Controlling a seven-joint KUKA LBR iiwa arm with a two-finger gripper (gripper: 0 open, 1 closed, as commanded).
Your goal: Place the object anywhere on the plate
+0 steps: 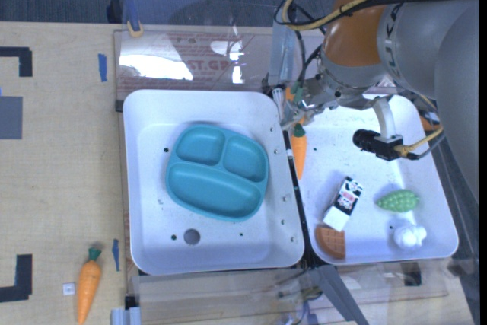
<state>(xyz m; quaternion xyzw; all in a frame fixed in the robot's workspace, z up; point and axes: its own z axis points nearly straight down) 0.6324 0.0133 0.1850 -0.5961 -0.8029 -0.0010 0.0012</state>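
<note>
A blue divided plate [218, 171] lies in the left bin [144, 125]. An orange carrot [298, 154] with a green top lies along the left wall of the right bin [437, 209], pointing toward the front. My gripper [294, 107] is at the far left corner of the right bin, directly above the carrot's green top. The wrist hides whether the carrot is gripped.
The right bin also holds a black-and-white carton [344, 203], a brown waffle-like piece [331, 241], a green leafy item [399, 201] and a small white item [409, 237]. A second carrot [89, 283] lies on the bench outside the left bin's front left corner.
</note>
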